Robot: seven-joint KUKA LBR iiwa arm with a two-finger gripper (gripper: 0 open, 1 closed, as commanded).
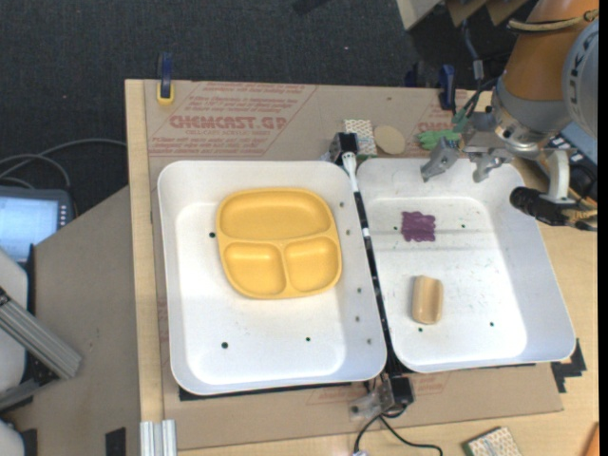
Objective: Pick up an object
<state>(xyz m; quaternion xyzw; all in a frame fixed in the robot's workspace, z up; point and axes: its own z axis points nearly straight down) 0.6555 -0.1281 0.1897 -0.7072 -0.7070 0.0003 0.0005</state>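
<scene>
The claw [462, 163] hangs spread and bare over the far rim of the right-hand shallow white bin [532, 283]. Inside that bin, a small purple crumpled piece [418, 225] lies near the far end, and a tan cylindrical block [427, 299] sits nearer. The left white bin [190, 302] carries a yellow three-compartment plastic plate [278, 241].

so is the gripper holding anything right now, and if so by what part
Nothing is held. The gripper hangs open over the far edge of the right bin, with nothing between its fingers. The purple piece and the tan block lie in that bin.
</scene>
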